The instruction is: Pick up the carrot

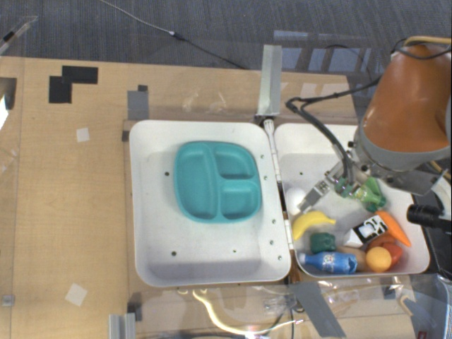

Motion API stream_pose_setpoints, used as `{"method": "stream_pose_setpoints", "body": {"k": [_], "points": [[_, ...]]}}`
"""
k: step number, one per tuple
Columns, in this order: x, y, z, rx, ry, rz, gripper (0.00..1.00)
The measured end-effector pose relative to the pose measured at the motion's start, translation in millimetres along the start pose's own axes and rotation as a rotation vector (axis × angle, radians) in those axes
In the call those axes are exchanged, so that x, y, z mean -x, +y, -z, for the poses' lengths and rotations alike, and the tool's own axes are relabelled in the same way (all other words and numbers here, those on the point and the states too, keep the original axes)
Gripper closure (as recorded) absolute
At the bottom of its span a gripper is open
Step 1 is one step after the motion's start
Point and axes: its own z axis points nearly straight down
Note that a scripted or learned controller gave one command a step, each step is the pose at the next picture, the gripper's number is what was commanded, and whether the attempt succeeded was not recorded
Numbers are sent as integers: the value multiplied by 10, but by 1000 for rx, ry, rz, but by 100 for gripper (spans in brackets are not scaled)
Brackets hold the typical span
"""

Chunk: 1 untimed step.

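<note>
The carrot lies in the right bin near its right wall. Its orange body points to the lower right, and its green leafy top points up-left. My gripper hangs over the middle of the right bin, just left of the leafy top and above the yellow banana. Nothing shows in its grasp. The arm's orange band covers the bin's upper right part.
The right bin also holds a dark green piece, a blue bottle, an orange ball and a black-and-white tag beside the carrot. A teal divided plate sits in the left bin.
</note>
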Motion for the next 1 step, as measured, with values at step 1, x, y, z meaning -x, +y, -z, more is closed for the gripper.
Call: {"method": "stream_pose_setpoints", "body": {"k": [1], "points": [[0, 0, 0, 0, 0, 0, 0]]}}
